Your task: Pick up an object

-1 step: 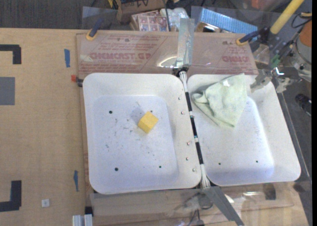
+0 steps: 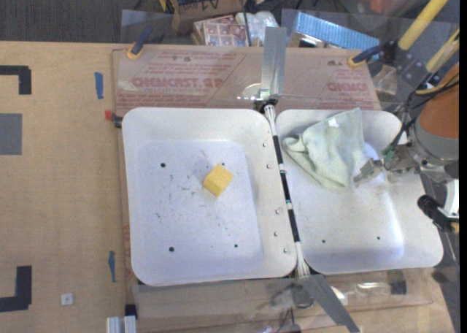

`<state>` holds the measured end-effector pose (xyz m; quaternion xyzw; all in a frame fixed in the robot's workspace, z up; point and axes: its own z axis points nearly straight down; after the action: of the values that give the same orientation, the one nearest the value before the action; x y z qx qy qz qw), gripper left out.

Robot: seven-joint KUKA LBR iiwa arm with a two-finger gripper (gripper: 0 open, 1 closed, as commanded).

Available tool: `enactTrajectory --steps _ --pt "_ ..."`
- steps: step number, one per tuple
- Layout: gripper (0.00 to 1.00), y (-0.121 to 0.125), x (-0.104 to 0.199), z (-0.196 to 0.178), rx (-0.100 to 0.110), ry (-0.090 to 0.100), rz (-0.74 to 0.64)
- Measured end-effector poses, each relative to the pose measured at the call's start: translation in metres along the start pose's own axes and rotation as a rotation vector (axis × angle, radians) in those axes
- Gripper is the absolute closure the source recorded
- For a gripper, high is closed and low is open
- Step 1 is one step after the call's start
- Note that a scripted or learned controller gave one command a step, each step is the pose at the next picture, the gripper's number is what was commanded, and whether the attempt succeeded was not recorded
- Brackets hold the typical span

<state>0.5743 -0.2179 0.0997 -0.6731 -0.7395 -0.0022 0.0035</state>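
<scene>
In the right bin (image 2: 408, 251) we see the gripper (image 2: 370, 169) touching a pale green cloth's (image 2: 330, 150) right edge, finger state unclear, while a yellow block (image 2: 218, 180) lies in the left bin (image 2: 146, 251).

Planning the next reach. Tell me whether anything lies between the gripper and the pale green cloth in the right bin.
Nothing visible does. The gripper sits right at the right edge of the pale green cloth in the right bin; whether it touches the cloth is unclear.

Even bright overhead light, faint shadows, mild glare on white bins (image 2: 146, 134), slightly soft, perhaps compression blur
</scene>
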Motion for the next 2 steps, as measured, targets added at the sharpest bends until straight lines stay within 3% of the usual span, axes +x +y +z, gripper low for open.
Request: enactTrajectory --steps 1,2 --pt "0.0 -0.047 0.008 0.011 -0.012 0.002 0.088" --pt "1.0 -0.047 0.004 0.001 -0.015 -0.007 0.092"
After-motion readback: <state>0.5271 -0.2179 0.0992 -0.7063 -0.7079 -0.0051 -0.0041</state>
